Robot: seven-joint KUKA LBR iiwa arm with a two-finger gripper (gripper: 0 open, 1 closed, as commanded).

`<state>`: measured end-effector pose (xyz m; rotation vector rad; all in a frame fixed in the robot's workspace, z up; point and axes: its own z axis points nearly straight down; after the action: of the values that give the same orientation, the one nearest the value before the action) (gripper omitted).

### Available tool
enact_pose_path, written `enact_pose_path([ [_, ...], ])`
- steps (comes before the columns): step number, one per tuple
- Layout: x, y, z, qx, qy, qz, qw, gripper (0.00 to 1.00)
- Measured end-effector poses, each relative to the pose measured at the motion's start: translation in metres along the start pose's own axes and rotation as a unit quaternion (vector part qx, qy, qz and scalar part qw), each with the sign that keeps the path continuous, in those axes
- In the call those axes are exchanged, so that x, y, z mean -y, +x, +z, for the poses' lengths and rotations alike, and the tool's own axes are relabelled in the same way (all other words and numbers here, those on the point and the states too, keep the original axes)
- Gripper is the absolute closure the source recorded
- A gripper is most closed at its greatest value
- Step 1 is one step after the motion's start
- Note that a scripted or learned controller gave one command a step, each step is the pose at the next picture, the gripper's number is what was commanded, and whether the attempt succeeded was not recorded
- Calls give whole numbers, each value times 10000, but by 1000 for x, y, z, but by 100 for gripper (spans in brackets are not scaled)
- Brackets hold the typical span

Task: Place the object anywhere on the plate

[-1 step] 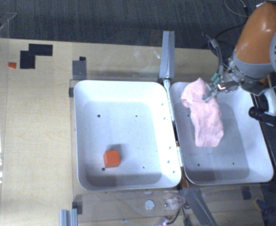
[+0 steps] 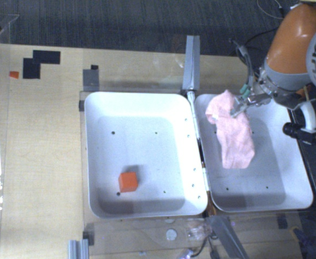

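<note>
Camera view: pincer (image 2: pixel 239 108) grips pink cloth (image 2: pixel 234 135) above right bin (image 2: pixel 287 193).

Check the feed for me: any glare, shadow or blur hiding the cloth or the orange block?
Camera view: even light, soft shadows along the left bin walls; orange block sharp enough; pink cloth slightly washed out; hand small and blurry at the cloth's top edge.

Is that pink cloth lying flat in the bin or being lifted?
Lifted at one end: the pink cloth hangs bunched from the gripper at its top, draping down into the right bin.
</note>
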<state>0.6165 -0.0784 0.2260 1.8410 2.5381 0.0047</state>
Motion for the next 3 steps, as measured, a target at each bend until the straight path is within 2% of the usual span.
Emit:
enact_pose_path([
  [1,-26,54,-7,1,-16,-2003,9797,100],
  [2,-48,99,-15,4,-25,-3923,9198,100],
  [3,-73,145,-9,10,-38,-5680,8230,100],
])
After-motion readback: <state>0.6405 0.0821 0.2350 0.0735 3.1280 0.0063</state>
